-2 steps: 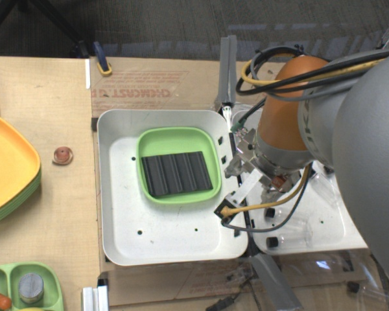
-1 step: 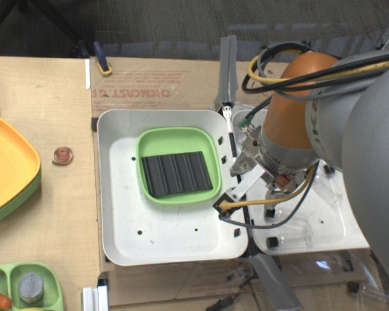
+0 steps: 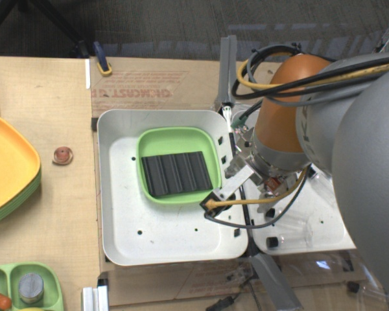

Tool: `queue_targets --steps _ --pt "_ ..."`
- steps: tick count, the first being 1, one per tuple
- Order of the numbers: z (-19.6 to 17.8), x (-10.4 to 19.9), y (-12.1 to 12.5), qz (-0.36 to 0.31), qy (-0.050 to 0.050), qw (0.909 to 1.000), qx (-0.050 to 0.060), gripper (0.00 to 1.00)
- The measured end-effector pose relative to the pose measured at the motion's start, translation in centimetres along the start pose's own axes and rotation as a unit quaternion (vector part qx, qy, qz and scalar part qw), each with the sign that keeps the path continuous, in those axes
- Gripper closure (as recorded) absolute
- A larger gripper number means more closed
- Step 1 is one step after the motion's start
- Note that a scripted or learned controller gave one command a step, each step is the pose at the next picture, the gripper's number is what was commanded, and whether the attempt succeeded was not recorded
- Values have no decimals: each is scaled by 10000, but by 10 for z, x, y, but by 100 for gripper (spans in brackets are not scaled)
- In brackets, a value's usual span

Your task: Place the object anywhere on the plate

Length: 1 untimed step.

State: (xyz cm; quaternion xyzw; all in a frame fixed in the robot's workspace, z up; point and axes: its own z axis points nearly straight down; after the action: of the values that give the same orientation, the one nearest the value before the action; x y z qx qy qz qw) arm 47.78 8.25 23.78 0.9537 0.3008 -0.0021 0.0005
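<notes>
A green square plate [image 3: 176,135] sits in the upper middle of the left white bin [image 3: 162,238]. On the plate a dark grey ribbed slab [image 3: 175,173] lies flat, fully inside the rim. The arm's orange band [image 3: 292,109] hangs over the left part of the right bin [image 3: 318,232], just right of the wall between the bins. My gripper [image 3: 262,177] is below that band, largely covered by the wrist and cables, and I see nothing held in it. It stands a little right of the plate's right rim.
A yellow and black cable loop [image 3: 246,203] droops from the wrist over the bin divider. On the wooden bench to the left are stacked yellow plates [image 3: 6,167], a small red-brown knob [image 3: 63,155] and a green divided tray [image 3: 19,287].
</notes>
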Motion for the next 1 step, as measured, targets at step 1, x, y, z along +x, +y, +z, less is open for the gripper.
queue_targets --steps 1 --pt "-27 -37 52 426 -2 9991 -1 0"
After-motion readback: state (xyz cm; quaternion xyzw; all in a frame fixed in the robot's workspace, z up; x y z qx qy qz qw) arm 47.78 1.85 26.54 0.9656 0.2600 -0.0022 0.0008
